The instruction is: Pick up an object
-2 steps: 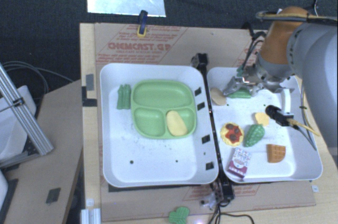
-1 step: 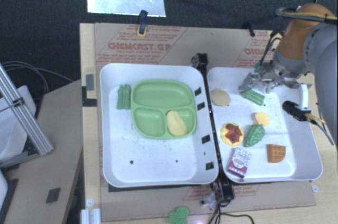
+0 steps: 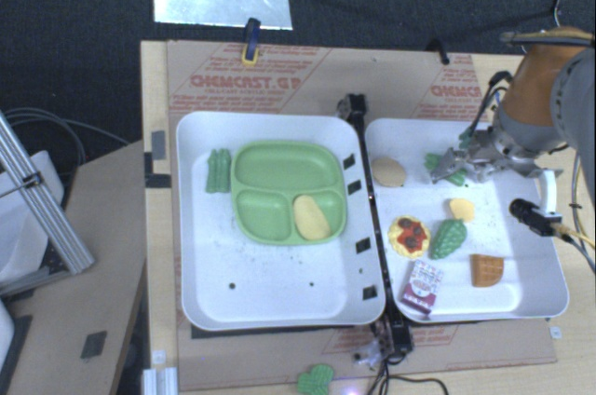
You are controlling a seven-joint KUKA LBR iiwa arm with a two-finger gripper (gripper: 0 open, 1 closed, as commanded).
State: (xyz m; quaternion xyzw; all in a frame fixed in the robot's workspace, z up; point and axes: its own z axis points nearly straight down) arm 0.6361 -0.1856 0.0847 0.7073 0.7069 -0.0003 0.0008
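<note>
We see the gripper (image 3: pixel 454 168) low in the upper part of the right bin (image 3: pixel 540 295), reaching in from the right, its tips touching or just over a small green toy (image 3: pixel 434 163) near the bin's back wall. The metal around the tips blurs together, so we cannot tell whether the pincer is apart or together, nor whether the green toy sits between them. We judge the step in hand to be the descent and closing on that toy. To do it well, we would centre the tips over the toy before closing, since it lies close to the wall and could slide away under a one-sided push. We would keep clear of the tan round piece (image 3: pixel 388 171) to its left and the small yellow piece (image 3: pixel 461 210) just below, and lift straight up. Other candidates lie nearer the front: a pizza toy (image 3: pixel 409 236), a green textured piece (image 3: pixel 448 238), a brown piece (image 3: pixel 486 270) and a small packet (image 3: pixel 422 283). The left bin (image 3: pixel 200 291) holds a green divided tray (image 3: pixel 279 179).
</note>
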